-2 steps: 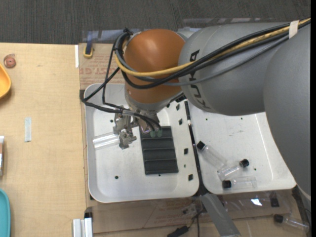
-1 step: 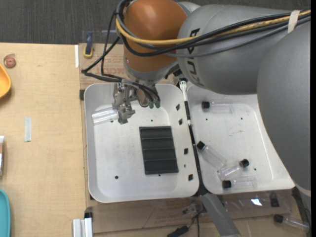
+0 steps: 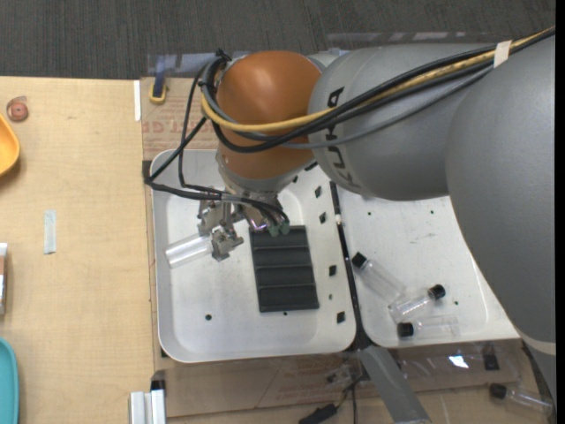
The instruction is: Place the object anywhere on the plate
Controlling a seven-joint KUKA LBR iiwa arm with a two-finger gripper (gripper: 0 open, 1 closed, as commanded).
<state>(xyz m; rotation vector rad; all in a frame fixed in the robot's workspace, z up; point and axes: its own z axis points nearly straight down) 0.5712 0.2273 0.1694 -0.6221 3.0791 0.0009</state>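
Note:
My gripper [image 3: 221, 241] hangs low over the left white bin [image 3: 177, 325], in its upper left part, under the orange wrist band. A clear plastic tube [image 3: 185, 251] lies on the bin floor just left of the gripper, with its right end reaching the gripper's tip. Whether the tube sits inside the grip is hidden by the metal parts.
The right bin [image 3: 459, 263] holds clear tubes with black caps [image 3: 375, 275] [image 3: 415, 303] near its front left. On the wooden bench to the left lie an orange dish edge [image 3: 5, 148], a teal rim [image 3: 7, 382] and a small pale strip [image 3: 49, 232].

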